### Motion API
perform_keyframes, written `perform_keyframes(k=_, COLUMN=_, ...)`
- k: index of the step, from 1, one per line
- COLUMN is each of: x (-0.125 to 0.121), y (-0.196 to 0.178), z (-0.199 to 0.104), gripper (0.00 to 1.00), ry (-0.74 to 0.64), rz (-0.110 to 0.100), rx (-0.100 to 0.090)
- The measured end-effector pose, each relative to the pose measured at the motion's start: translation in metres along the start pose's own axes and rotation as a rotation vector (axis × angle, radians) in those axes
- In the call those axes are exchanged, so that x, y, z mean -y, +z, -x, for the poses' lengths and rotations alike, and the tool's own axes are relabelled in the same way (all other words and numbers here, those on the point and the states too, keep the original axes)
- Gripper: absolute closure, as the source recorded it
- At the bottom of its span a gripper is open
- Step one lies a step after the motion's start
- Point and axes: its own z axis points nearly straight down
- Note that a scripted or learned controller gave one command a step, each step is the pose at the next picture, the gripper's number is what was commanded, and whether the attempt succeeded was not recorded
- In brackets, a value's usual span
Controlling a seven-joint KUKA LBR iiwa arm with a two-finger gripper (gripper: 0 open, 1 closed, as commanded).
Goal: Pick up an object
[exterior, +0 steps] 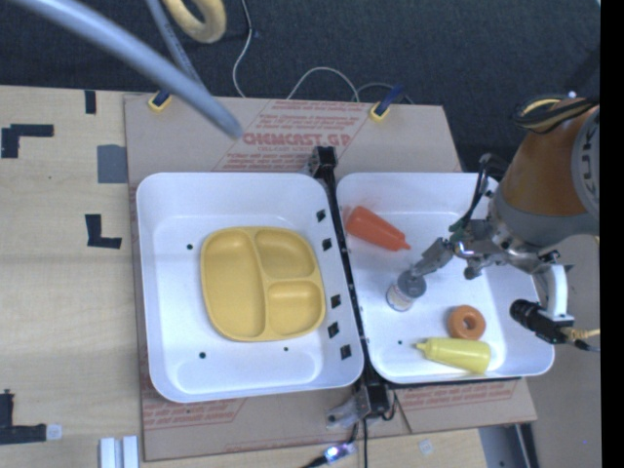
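Orange bottle (375,228), orange ring (467,322) and yellow bottle (454,354) lie loose in the right bin (507,367), ready for picking. Just left of the ring, the gripper (402,294) points down; its opening can't be judged.

Two bins side by side on bench, touching along centre divider. Left bin (166,222): divided tray (261,283) near middle. Right bin (439,185): bottle (376,228) at rear left, near divider; ring (467,322) toward front right; second bottle (455,354) lying just before ring, near front wall. Gripper (403,292) down inside right bin, between rear bottle and ring, arm (546,188) entering from right.
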Motion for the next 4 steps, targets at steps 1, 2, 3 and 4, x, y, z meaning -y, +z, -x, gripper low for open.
perform_keyframes(k=1, x=0.003, y=0.044, z=0.007, gripper=0.00, ry=0.003, rz=0.005, rx=-0.001)
perform_keyframes(k=2, x=-0.002, y=0.053, z=0.005, gripper=0.00, ry=-0.002, rz=0.018, rx=-0.002)
perform_keyframes(k=3, x=-0.005, y=0.040, z=0.003, gripper=1.00, ry=-0.003, rz=0.024, rx=-0.005)
perform_keyframes(k=4, x=0.002, y=-0.018, z=0.007, gripper=1.00, ry=0.000, rz=0.008, rx=0.002)
